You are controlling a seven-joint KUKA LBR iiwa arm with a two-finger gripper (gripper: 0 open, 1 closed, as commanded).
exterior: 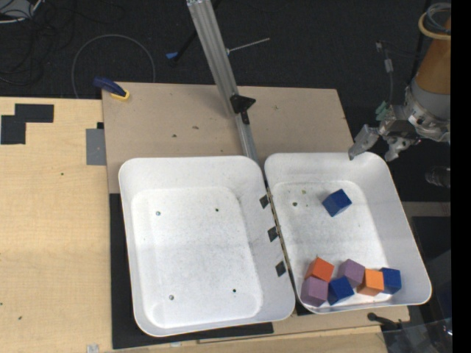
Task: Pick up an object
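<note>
A: Surface? Room?
B: Tan desk (44, 219), dark floor (309, 20) with cables behind. Two white bins (195, 175).
A: Gripper?
B: Gripper (375, 143) over right bin's (401, 219) far corner, released, grasping nothing. Blue cube (336, 202) alone mid-bin.

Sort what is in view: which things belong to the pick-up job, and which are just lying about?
Job:
- gripper, above the right bin's far corner
- lone blue block
- block cluster at the near edge: orange, purple, blue

Lying about:
- left bin
- aluminium rail
- blue clamp
- cables
</note>
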